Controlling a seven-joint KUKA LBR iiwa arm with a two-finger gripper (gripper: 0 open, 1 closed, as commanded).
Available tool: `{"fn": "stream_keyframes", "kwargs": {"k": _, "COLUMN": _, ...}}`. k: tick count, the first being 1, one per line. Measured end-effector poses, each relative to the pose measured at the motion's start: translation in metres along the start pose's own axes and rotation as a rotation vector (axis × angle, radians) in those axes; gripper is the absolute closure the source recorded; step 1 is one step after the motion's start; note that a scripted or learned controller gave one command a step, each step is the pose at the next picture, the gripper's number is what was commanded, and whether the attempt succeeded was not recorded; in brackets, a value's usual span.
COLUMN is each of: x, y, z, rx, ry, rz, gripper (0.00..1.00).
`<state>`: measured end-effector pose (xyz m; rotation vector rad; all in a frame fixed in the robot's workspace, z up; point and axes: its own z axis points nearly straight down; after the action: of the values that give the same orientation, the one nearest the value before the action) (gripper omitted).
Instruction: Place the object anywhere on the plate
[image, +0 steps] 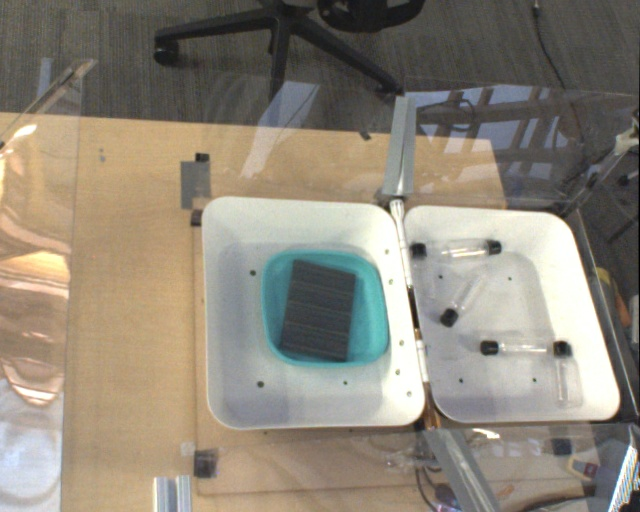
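Observation:
A dark grey ribbed rectangular block (319, 309) lies flat on the teal plate (374, 330), inside the plate's rim and turned slightly clockwise. The plate rests in the middle of the left white bin (230, 370).
The right white bin (590, 390) holds several clear tubes with black caps, such as one near its back (455, 249), one in the middle (459, 303) and one toward the front right (523, 348). A metal post (399, 150) stands behind the bins' seam. Clear screens stand at the bench's edges.

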<state>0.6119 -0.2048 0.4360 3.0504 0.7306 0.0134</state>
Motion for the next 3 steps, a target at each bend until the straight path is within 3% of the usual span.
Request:
{"fn": "stream_keyframes", "kwargs": {"k": 1, "x": -0.03, "y": -0.015, "z": 0.0, "rx": 0.0, "ry": 0.0, "rz": 0.16, "gripper": 0.0}}
{"fn": "stream_keyframes", "kwargs": {"k": 2, "x": -0.006, "y": -0.004, "z": 0.0, "rx": 0.001, "ry": 0.0, "rz": 0.259, "gripper": 0.0}}
{"fn": "stream_keyframes", "kwargs": {"k": 3, "x": 0.039, "y": 0.019, "z": 0.001, "rx": -0.001, "ry": 0.001, "rz": 0.261, "gripper": 0.0}}
